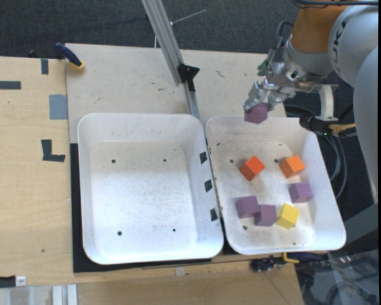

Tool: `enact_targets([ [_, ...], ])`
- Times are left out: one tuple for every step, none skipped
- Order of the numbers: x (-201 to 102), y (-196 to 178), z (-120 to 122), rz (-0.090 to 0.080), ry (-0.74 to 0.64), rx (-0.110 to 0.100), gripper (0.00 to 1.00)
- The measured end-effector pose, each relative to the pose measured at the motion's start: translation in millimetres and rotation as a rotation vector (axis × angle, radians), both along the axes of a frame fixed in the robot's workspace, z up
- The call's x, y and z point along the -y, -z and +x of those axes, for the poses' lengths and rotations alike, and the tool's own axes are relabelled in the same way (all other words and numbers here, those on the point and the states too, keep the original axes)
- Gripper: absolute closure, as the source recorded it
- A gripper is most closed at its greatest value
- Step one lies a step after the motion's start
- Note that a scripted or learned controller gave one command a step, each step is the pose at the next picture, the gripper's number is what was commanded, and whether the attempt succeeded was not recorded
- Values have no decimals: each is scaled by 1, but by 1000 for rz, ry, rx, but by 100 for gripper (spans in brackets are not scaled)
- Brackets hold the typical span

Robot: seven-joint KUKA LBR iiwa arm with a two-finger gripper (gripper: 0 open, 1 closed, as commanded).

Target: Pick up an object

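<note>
My gripper (256, 110) hangs above the far rim of the right bin (324, 170), shut on a purple cube (256, 114) that shows between its fingers, lifted off the bin floor. In that bin lie two orange cubes (253, 167) (292, 165), a yellow cube (288, 215), a purple cube (300, 192) near the right wall, and two purple cubes touching each other (246, 206) (265, 215).
The left bin (89, 170) stands beside the right one, their rims meeting at the middle. A slanted metal rail (168, 37) runs from the top down to the bins' far junction. Cables (333, 129) hang by the right bin's outer side.
</note>
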State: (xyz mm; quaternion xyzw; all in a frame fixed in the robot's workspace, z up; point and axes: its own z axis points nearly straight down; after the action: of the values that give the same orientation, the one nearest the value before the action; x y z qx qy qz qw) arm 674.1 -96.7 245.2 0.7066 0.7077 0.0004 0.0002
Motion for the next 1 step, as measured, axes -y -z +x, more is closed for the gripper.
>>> enact_targets([
  [-50, 9, -12, 1, -4, -5, 100],
])
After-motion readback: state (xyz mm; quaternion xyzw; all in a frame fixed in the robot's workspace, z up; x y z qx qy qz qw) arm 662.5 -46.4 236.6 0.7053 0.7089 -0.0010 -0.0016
